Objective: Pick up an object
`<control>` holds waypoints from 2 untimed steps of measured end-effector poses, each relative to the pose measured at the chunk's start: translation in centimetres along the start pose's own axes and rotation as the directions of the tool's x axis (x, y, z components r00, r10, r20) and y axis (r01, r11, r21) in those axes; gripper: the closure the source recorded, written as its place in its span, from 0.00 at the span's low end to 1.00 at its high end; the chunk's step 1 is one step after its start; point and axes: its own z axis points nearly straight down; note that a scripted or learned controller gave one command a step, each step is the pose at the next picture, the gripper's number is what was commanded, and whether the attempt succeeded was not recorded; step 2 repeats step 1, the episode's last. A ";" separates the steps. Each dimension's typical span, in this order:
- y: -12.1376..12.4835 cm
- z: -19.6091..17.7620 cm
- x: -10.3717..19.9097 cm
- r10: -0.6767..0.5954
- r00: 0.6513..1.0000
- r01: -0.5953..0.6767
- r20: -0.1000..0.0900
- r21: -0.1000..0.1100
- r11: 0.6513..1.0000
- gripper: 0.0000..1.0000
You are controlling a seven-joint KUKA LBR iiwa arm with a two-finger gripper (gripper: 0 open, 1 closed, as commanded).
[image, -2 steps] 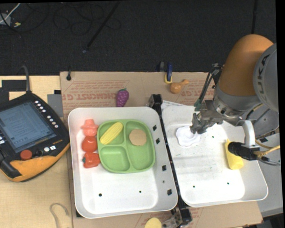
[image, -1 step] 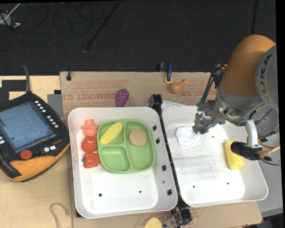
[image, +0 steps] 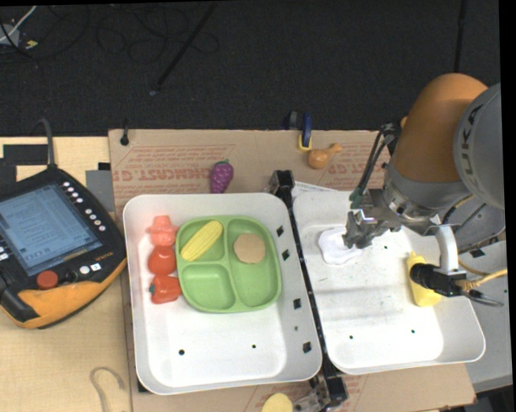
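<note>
**Pincer low over a white thing, grasp not yet shown**

The pincer is seen low in the right bin. A small white thing lies on the bin floor just below it and a little to its left. Whether the two are touching cannot be told. Whether the pincer is wide or narrow cannot be told either, as it is dark and seen from above against the wrist. Nothing is seen to be held.

The white thing is the nearest object to the pincer, so it is taken to be the target. The step in hand is judged to be the final approach or the closing for a grasp. The lift is not yet made, since the white thing rests on the floor.

A yellow thing is seen near, to the right of the pincer, by the bin's wall. Well to the left, in the left bin, a green plate is set, with corn and a bun in its upper compartments. Red toys stand further left again.

For the next move, the pincer would need to be centred over the white thing, which sits slightly to its left. It would then have to be closed firmly and raised straight up. The white thing looks low and flat, so a shallow grip may be lost. The wall between the bins lies close to the left of the pincer and should be kept clear.
</note>
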 end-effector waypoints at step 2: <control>-0.4 0.0 0.1 0.002 1.000 -0.002 0.000 0.000 1.000 1.00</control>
